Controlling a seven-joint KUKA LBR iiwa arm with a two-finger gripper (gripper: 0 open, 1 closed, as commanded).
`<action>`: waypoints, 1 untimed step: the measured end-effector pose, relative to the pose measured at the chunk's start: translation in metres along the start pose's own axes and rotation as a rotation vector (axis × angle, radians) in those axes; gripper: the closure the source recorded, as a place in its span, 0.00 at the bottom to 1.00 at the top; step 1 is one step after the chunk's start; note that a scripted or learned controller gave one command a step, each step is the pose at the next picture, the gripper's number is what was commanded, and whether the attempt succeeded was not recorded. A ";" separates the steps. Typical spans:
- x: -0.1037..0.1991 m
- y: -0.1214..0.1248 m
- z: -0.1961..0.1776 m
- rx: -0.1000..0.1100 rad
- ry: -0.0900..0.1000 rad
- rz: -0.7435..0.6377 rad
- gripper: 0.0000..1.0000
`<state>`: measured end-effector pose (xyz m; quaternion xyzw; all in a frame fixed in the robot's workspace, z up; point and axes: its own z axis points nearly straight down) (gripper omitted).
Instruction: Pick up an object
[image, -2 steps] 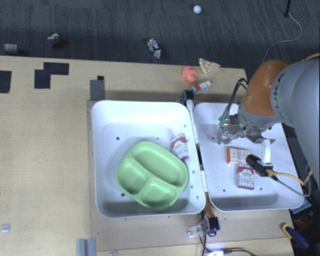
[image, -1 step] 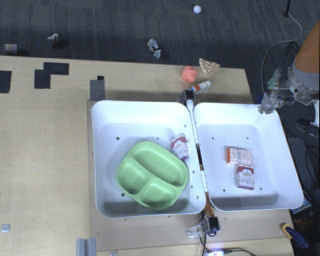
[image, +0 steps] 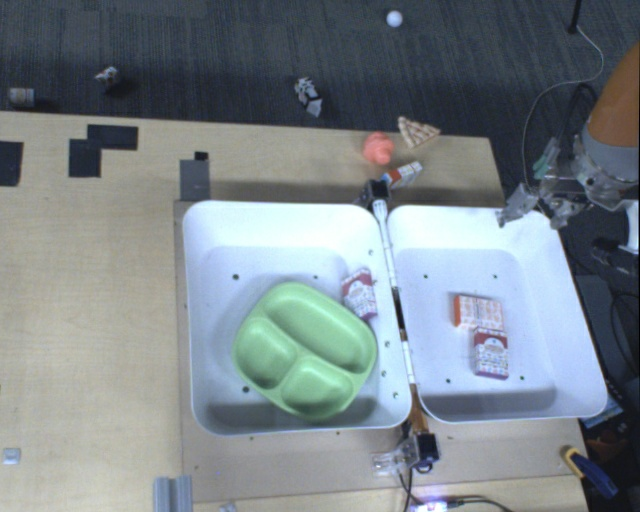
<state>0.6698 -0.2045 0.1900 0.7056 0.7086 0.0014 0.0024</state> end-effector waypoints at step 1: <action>0.036 -0.043 0.104 0.000 0.001 0.002 0.00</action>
